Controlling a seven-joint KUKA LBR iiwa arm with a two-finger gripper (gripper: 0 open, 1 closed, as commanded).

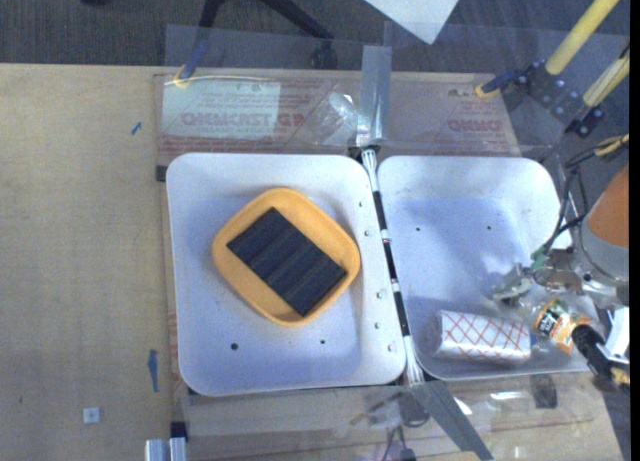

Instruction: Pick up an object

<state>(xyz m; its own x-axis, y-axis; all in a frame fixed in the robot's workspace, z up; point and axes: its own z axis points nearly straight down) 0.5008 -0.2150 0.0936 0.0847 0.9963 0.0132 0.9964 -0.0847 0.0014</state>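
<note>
white left bin (pixel 200 349): holds an orange tray (pixel 285 254) with a dark ribbed top.
right bin (pixel 450 199): red-checked packet (pixel 485 337) lies near its front edge.
gripper (pixel 520 284): low over packet's right end, cannot tell its grip.

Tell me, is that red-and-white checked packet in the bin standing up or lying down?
Lying down. The checked packet rests flat on its long side along the near edge of the right bin, beside the gripper.
</note>
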